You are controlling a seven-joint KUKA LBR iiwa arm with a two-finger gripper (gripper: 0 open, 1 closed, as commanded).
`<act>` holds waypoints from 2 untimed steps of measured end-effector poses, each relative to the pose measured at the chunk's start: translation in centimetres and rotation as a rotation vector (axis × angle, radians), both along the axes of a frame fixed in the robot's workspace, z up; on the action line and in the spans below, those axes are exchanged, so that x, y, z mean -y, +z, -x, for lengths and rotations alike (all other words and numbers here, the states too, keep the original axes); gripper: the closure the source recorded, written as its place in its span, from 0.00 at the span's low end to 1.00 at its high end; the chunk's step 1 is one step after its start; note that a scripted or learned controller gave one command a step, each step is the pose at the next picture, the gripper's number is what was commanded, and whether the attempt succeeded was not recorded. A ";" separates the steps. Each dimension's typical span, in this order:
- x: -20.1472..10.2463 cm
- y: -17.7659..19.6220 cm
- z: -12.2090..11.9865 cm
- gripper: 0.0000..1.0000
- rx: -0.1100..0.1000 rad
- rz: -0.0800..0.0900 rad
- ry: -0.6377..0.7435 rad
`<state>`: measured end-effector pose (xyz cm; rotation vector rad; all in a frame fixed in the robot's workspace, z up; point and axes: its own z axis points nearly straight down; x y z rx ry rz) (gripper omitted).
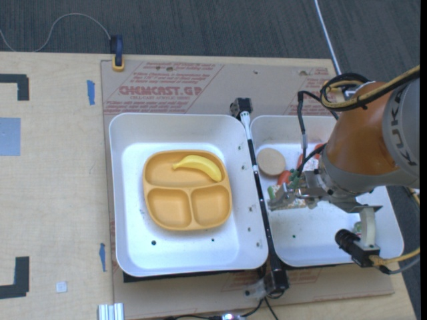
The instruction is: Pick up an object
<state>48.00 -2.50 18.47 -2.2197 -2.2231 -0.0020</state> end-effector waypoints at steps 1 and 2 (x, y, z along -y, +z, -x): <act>4.4 0.0 0.1 1.00 0.000 0.002 -0.002; -3.4 0.0 -5.8 1.00 -0.001 0.000 0.000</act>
